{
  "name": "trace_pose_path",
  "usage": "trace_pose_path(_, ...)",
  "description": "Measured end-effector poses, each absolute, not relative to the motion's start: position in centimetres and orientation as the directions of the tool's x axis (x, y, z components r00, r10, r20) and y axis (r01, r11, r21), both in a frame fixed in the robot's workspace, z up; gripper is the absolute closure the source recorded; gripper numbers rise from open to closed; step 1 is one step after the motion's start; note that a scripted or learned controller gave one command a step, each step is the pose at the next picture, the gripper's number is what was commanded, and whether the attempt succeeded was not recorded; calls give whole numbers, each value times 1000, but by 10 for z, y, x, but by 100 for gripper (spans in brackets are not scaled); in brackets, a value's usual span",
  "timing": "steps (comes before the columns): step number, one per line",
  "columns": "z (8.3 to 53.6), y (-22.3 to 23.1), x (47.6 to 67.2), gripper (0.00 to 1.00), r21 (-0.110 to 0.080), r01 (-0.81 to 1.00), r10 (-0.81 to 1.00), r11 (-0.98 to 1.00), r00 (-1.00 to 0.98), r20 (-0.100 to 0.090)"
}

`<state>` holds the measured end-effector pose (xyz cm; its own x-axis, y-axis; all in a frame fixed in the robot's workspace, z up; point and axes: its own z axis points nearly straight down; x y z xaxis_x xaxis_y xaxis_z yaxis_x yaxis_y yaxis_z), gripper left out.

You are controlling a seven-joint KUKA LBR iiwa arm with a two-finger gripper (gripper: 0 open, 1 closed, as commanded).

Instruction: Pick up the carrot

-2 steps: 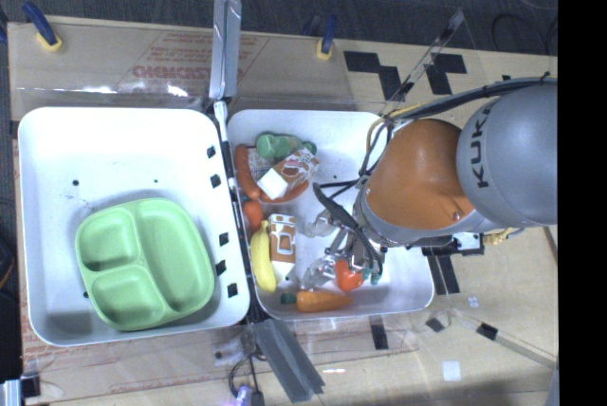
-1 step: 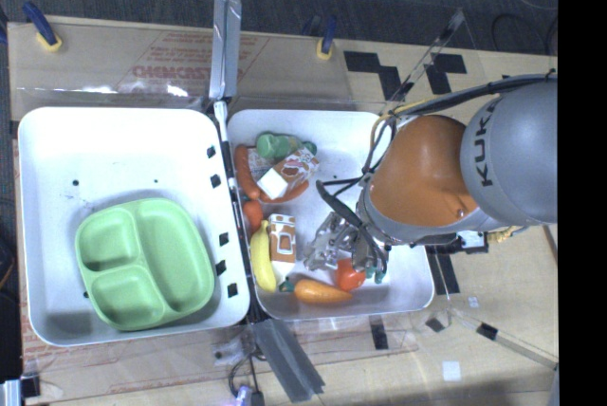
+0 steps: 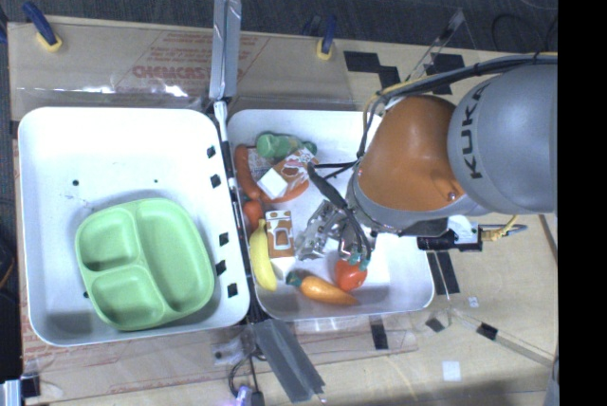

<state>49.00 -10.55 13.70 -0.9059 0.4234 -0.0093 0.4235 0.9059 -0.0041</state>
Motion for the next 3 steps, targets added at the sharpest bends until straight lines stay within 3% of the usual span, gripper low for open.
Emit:
trace_pose_path(1,135,-101,489,0,0,419,419,908,-908,-3)
trace_pose_path(2,104,-128,489,0,1,456,456,890,-889,-30)
trace_pose_path(3,102,-122,483,100,0,447,447,894,-894,-2)
